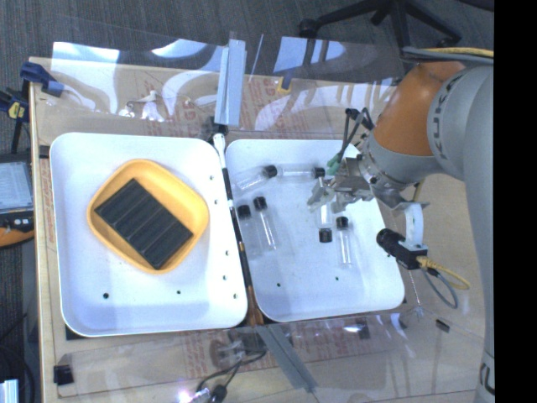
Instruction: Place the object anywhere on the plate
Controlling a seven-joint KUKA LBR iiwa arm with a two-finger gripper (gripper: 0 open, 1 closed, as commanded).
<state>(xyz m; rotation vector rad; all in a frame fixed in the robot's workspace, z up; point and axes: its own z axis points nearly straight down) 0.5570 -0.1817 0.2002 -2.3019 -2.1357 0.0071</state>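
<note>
Jaws low over the right bin, spread or pinched I cannot tell, amid 5 clear black-capped tubes lying loose on its floor; yellow plate with a dark ribbed insert sits in the left bin on the counter.

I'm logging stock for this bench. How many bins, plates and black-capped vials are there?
Bins: 2
Plates: 1
Vials: 6
Total: 9
</note>
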